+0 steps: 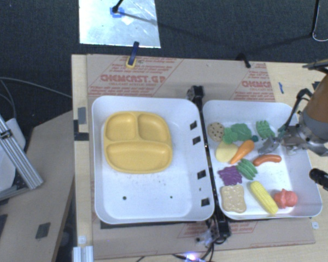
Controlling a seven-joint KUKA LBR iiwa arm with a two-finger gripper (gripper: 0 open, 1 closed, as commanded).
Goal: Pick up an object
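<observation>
Toys filled the right bin, which sat beside the left bin on the counter. The left bin carried a yellow tray near its far edge. In the right bin a cookie, a green leafy piece and another green piece lay along the far side. A yellow piece touched a carrot, and a sausage lay toward the bin's right edge. Grapes and a green vegetable sat at the middle. Along the near edge lay toast, corn and a red piece in the near right corner. The gripper reached in over the bin's right edge, low, just above the sausage and beside the carrot's tip. Its fingers appeared slightly parted with nothing between them, though that was hard to make out.
</observation>
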